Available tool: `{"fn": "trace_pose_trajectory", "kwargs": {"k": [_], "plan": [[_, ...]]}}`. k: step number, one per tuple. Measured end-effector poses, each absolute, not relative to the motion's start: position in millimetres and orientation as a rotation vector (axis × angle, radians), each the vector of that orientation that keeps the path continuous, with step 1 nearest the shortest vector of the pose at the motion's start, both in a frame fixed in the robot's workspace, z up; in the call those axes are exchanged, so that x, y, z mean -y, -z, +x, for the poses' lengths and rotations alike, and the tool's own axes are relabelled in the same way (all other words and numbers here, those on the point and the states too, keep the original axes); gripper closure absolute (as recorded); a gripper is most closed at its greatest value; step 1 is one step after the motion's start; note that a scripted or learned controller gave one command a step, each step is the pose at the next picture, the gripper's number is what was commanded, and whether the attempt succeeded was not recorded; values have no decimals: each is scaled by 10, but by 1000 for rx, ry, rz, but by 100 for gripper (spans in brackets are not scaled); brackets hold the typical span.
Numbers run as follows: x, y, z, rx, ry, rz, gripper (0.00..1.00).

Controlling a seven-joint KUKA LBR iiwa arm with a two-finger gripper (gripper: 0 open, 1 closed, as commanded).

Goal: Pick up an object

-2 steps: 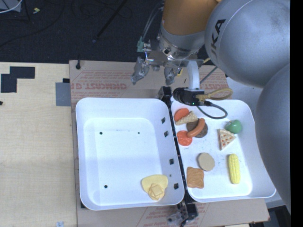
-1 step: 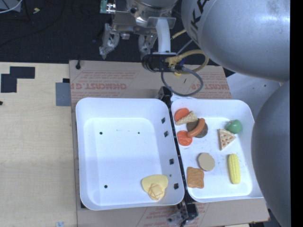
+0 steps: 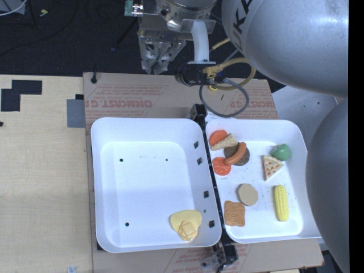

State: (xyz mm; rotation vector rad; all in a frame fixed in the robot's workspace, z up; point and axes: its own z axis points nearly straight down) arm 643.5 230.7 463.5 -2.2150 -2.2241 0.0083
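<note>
Currently the pincer [image 3: 158, 58] is hovering high behind the shallow white plastic bins [image 3: 108, 152], carrying nothing; its finger state is indeterminable.

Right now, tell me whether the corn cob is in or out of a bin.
In. The corn cob lies flat inside the right bin, near its right wall.

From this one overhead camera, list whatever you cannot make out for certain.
- Tool: small and dark against the black background in the camera view; open or shut, cannot tell.
- Round dark brown food piece: largely covered by the orange sausage lying across it.
- Pale yellow lumpy toy in the left white bin: too blurred to identify.
- Grey arm: cut off by the top edge.
</note>
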Motion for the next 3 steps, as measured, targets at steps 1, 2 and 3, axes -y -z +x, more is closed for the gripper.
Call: {"fn": "trace_pose_trajectory", "kwargs": {"k": [1, 2, 3], "plan": [[-2373, -5425, 6434, 2227, 7, -2219, 100], [-2442, -4037, 5542, 2218, -29, -2210, 100], [-2442, -5462, 5678, 2228, 17, -2221, 100]]}}
